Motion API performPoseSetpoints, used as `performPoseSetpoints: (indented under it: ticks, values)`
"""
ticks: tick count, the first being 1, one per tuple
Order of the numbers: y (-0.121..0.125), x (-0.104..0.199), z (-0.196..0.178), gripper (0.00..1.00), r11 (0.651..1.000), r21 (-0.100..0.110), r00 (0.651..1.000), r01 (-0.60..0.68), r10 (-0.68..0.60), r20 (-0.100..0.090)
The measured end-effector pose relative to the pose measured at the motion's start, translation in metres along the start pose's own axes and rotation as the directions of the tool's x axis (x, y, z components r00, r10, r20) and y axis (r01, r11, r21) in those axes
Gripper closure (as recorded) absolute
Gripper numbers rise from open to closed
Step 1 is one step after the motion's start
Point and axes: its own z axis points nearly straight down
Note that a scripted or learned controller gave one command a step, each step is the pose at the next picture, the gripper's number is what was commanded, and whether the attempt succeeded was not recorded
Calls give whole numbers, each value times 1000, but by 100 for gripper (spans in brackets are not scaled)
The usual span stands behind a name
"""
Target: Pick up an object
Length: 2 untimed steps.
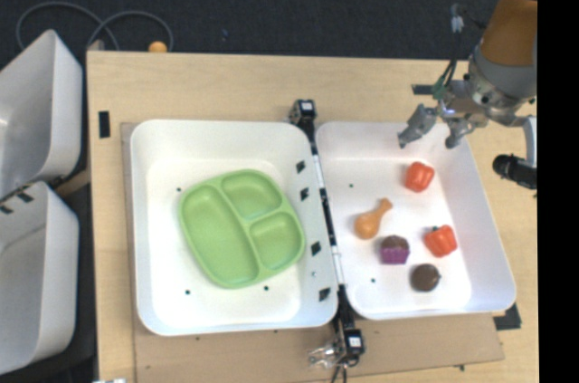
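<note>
Camera view, pincer spread above right bin far rim

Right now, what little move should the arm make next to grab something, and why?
Probably lower the gripper toward the red pepper just below it. Its fingers look spread and hold nothing, and that pepper lies nearest, apart from the other toys in the right bin.

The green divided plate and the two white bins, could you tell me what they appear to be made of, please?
The green divided plate looks like moulded plastic with a matte to satin finish: uniform colour, soft rounded compartment ridges, no sharp glare. The left bin and the right bin look like smooth white plastic with rounded corners, though coated metal cannot be ruled out.
</note>
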Motion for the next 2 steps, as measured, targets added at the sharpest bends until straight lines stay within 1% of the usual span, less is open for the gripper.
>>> performPoseSetpoints:
  ticks: [1,2]
  values:
    - [2,0,-8,0,1000,-12,1000,2,-2,2]
    - [2,-1,55,0,1000,-8,1000,1,-1,3]
